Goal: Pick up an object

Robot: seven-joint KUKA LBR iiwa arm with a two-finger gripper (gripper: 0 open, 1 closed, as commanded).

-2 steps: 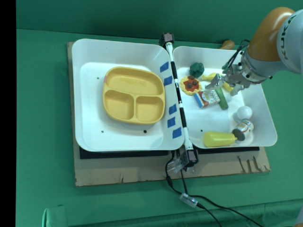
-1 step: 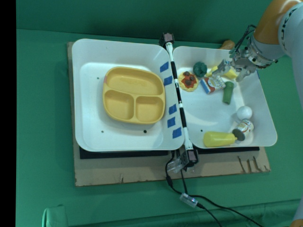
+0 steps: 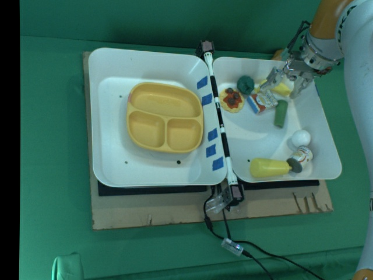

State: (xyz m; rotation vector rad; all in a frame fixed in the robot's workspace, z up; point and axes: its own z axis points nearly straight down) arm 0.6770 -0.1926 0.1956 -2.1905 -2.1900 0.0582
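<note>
My gripper (image 3: 285,86) hangs over the far part of the right bin (image 3: 326,156) with its fingers (image 3: 270,79) spread open. A small yellow object (image 3: 283,89) lies between and below them. Close by are a red-and-white-and-blue packet (image 3: 260,102), a dark green cylinder (image 3: 281,114), a dark green round item (image 3: 245,84) and a small pizza-like disc (image 3: 232,100). At the near side of the bin sit a yellow squash-like piece (image 3: 269,168), a white ball (image 3: 301,137) and a small white bottle (image 3: 299,157). Nothing is gripped.
The left bin (image 3: 111,127) holds a yellow divided tray (image 3: 165,117). A black-and-white rod with blue tape marks (image 3: 218,127) runs between the bins. Cables (image 3: 245,249) trail off the front of the cardboard base.
</note>
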